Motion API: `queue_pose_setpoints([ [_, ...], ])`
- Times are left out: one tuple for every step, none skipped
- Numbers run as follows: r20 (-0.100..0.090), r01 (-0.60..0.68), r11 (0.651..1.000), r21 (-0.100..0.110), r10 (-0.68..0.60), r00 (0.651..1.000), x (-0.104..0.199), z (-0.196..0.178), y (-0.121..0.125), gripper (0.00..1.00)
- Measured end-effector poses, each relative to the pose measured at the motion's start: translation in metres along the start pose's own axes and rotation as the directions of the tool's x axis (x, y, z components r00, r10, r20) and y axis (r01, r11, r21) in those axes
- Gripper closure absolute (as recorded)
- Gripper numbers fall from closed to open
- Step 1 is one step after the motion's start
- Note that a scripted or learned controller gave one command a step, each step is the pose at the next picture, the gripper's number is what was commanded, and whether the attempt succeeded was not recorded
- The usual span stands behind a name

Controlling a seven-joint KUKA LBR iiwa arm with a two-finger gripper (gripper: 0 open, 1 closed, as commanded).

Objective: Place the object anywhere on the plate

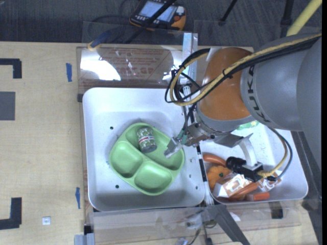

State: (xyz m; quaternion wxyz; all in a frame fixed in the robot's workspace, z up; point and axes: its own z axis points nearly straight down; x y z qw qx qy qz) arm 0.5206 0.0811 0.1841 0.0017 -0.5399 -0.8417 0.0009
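A green divided plate sits in the left white bin. A small glass jar with a greenish label lies on its side in the plate's upper compartment. My gripper hangs over the plate's right rim, just right of the jar and apart from it. Nothing shows in its grasp. The grey arm with its orange band reaches in from the right and covers the upper part of the right bin.
The right bin holds an orange toy vegetable, a black object, a white and orange packet and a red piece. The ridge between the bins runs just right of the plate.
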Motion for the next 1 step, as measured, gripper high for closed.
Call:
queue_pose_setpoints([
  [0.000, 0.000, 1.000, 0.000, 0.000, 1.000, 0.0000, 0.0000, 0.0000, 0.00],
])
